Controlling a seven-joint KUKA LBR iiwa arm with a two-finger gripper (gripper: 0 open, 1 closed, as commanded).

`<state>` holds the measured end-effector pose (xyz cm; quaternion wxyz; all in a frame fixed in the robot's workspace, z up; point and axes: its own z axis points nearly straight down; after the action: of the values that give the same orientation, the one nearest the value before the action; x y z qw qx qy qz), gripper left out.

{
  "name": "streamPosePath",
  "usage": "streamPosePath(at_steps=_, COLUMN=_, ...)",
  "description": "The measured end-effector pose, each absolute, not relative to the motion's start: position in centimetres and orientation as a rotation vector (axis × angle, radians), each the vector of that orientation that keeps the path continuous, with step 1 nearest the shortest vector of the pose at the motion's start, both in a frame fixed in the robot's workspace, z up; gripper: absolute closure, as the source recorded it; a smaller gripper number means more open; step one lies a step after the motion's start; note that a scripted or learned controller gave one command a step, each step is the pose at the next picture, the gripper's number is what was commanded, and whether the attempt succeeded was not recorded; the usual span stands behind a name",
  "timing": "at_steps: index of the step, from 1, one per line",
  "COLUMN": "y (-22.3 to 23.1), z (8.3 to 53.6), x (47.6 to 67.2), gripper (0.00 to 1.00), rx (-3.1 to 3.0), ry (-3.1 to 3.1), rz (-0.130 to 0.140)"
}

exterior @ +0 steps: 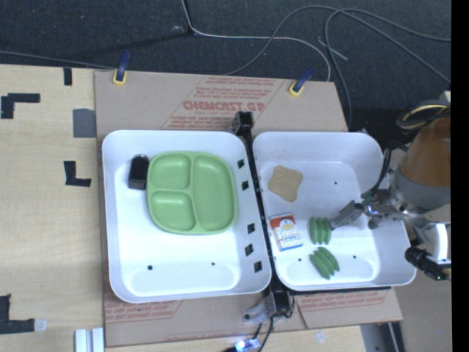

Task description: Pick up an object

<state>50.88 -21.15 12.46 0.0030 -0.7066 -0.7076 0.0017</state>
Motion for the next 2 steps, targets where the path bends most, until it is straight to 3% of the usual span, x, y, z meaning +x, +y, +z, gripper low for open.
streamPosePath(at_steps=1, y=-21.3, z=8.7, x=51.0, gripper=0.0, rx=-2.224, ry=-2.222, rz=-0.002)
streamPosePath(at_steps=2, y=-20.9, z=10.3, x=51.5, gripper=1.0, rx=-2.218, ry=-2.226, rz=-0.019)
